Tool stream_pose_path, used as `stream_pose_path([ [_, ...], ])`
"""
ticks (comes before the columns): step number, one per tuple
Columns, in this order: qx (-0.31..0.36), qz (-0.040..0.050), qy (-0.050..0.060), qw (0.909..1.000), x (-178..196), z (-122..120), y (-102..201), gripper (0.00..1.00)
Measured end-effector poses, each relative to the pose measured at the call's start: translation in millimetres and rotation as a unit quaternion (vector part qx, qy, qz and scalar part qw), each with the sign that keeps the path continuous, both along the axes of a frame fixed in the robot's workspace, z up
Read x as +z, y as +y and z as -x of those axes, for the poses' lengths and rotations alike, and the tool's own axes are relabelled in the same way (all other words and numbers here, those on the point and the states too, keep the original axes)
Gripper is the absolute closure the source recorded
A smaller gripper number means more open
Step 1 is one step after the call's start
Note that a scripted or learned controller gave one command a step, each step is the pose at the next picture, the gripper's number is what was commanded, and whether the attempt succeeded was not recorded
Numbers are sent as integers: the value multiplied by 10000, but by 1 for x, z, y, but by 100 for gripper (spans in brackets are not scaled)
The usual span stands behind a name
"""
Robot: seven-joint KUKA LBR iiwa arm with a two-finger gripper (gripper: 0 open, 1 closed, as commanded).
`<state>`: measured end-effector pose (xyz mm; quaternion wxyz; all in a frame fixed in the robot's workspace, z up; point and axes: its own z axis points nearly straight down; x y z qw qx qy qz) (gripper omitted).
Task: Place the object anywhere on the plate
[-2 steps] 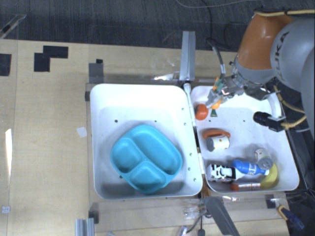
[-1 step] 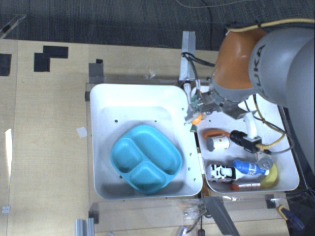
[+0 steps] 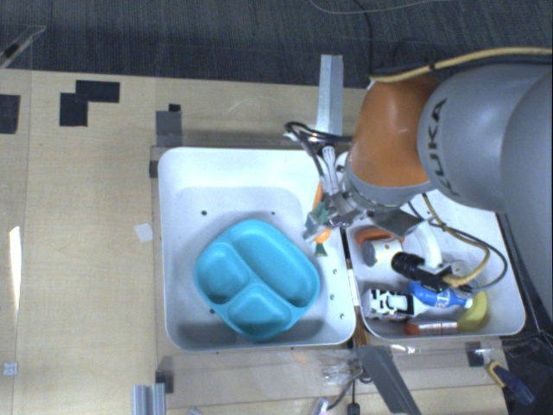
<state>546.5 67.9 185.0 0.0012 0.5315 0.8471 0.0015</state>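
A blue divided plate (image 3: 257, 277) lies in the left white bin (image 3: 186, 223), towards its front. My gripper (image 3: 318, 225) hangs over that bin's right edge, just above and right of the plate's far corner. A small orange and green object (image 3: 320, 234) shows between its fingers, lifted off the bin floor. The grey arm with its orange band (image 3: 389, 137) covers the back of the right bin.
The right bin (image 3: 510, 314) holds several things: a red-orange piece (image 3: 374, 233), a white object (image 3: 429, 251), a blue bottle (image 3: 441, 298), a black and white item (image 3: 389, 303), a red marker (image 3: 432, 326) and a yellow thing (image 3: 474, 313). A ridge (image 3: 348, 288) divides the bins.
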Motion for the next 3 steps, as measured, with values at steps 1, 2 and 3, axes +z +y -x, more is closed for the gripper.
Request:
stream_pose_path([
  [1, 757, 3, -20, 9971, 63, -6, 11, 100],
  [2, 1386, 3, -4, 9903, -55, 36, 57, 100],
  [3, 1385, 3, -7, 9904, -55, 36, 57, 0],
])
